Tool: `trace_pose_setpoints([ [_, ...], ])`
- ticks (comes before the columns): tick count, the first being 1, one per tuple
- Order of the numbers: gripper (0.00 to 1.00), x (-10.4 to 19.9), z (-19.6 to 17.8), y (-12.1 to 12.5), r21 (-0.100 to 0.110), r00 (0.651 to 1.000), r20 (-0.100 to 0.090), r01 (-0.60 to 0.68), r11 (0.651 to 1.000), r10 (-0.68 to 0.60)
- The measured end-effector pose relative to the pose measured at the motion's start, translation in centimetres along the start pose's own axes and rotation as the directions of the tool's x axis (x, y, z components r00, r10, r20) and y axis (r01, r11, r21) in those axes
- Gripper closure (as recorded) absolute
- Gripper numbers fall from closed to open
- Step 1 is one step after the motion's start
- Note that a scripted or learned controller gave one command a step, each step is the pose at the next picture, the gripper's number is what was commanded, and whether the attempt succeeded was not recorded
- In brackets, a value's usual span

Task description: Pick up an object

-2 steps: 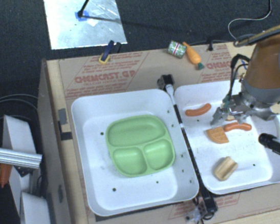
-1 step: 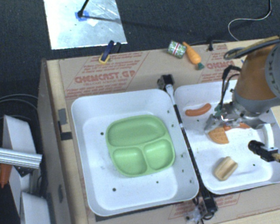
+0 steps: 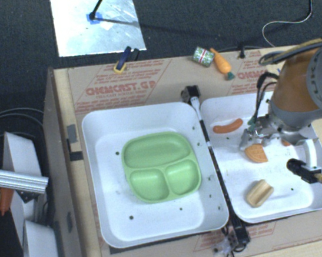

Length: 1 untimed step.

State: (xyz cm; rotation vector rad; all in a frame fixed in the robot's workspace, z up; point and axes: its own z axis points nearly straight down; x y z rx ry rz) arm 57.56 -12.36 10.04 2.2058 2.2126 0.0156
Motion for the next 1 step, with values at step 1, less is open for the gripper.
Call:
trace_pose_setpoints([
  [1, 1.0, 7.28, -10.88, -1.53, 0.015, 1.0, -0.006, 0.001, 1.0, -0.001],
])
